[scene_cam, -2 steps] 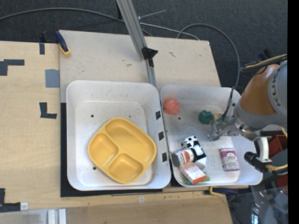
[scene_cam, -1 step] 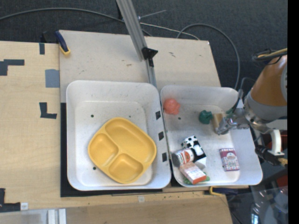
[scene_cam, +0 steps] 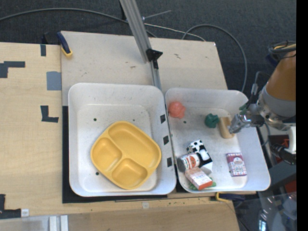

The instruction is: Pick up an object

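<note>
Left bin, centre-left of the frame: you are looking at a yellow divided tray lying flat in it, turned at an angle, three compartments facing up.

Right bin, centre-right of the frame: a pink ball is sitting near its upper left corner. A green object is lying right of that, with a tan block just beside it on the right. Lower down, a black-and-white toy is resting above a small can and a red-and-white carton, the three crowding together near the bin's lower left. A maroon packet is lying apart from them toward the lower right.

The gripper is reaching in from the right edge, low over the right bin, its tip just beside the tan block. You cannot tell from this angle whether the fingers are open or closed, or whether they are touching the block.
</note>
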{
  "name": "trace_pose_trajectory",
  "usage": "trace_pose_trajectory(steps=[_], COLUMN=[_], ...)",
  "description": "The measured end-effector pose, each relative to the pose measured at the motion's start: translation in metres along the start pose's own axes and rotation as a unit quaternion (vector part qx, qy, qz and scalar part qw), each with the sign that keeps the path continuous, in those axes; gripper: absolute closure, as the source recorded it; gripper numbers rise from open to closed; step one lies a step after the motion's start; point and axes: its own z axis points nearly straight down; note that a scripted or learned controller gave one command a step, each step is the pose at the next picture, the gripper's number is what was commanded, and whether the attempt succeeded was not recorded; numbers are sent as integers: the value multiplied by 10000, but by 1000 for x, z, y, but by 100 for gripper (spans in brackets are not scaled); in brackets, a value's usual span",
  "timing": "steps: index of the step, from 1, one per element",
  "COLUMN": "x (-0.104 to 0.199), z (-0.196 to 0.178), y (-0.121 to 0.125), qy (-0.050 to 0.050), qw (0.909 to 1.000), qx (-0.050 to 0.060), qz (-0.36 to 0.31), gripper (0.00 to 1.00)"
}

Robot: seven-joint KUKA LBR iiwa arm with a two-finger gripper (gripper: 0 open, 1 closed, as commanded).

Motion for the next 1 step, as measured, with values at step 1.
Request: trace_pose_trajectory(steps=[1], x=[3], z=[-43], y=[3], qy=[-2], qw=[10000], qx=[-4], qz=[-3], gripper=[100])
